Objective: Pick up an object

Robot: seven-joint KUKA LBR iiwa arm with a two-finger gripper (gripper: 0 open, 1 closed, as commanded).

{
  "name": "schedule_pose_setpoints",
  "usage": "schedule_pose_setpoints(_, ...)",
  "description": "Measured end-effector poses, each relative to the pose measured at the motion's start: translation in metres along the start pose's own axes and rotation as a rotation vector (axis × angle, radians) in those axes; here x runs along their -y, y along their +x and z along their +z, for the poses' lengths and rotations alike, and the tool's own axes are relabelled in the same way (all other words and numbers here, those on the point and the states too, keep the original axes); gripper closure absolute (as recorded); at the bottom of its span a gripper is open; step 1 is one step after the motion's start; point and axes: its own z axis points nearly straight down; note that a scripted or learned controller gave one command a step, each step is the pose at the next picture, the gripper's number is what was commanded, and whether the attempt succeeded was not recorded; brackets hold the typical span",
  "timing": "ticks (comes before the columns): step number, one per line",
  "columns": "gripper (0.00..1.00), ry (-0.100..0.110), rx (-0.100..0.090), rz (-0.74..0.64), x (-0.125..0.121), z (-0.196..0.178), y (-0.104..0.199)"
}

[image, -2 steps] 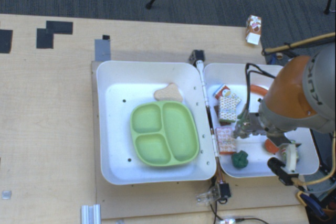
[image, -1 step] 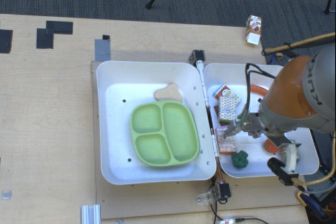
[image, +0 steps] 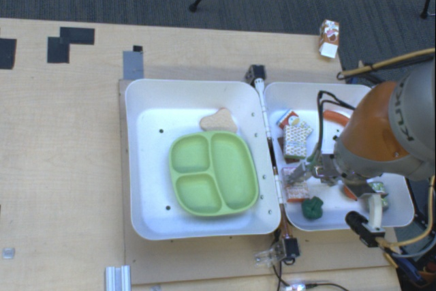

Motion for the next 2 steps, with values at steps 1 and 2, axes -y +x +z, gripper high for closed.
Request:
schedule_pose_setpoints(1, 1.00, -0.007, -0.001, -0.004, -0.0031, -0.0127, 0.0009)
schedule_pose_setpoints(2, 0.00, -0.006, -0.001, -0.003, -0.0029, -0.0123, 0.0008)
